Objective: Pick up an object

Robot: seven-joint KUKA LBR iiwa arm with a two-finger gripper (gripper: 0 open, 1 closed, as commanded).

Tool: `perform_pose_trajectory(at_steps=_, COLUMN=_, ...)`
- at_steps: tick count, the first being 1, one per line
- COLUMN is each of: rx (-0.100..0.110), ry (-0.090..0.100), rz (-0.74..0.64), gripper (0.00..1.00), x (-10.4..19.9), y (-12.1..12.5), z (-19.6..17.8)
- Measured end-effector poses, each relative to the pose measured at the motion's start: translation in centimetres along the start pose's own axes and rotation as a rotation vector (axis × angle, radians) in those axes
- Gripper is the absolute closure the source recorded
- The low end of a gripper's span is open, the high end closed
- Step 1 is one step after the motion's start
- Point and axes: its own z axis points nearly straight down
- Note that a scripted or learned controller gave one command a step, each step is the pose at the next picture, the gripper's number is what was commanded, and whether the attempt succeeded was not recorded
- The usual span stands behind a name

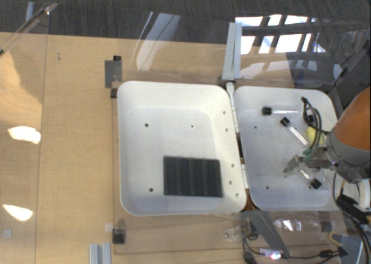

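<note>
A flat black ribbed pad lies in the front part of the left bin. The right bin holds a clear tube with a black cap, a second capped tube, a yellow-green piece and a small black piece. My gripper is low over the right side of the right bin, just below the yellow-green piece and above the small black piece. The grey wrist with its orange band hides the bin's right edge. Nothing can be made out in the gripper's hold.
A black cable loop hangs over the right bin's back right. A metal post rises behind the seam between the bins. Clear panels stand along the bench's back. Cables and brackets lie along the front edge.
</note>
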Motion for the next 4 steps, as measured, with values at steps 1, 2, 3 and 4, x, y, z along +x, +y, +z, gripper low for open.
perform_pose_trajectory(at_steps=1, rx=-0.002, ry=-0.002, rz=-0.386, gripper=0.00, x=-2.1, y=0.0, z=-5.5)
perform_pose_trajectory(at_steps=2, rx=-0.003, ry=-0.002, rz=-0.310, gripper=0.00, x=-2.0, y=0.0, z=0.8)
perform_pose_trajectory(at_steps=3, rx=-0.007, ry=-0.004, rz=-0.312, gripper=1.00, x=-2.0, y=0.2, z=-0.2)
perform_pose_trajectory(at_steps=4, rx=-0.002, ry=-0.002, rz=-0.709, gripper=1.00, x=-2.1, y=-0.1, z=-3.4)
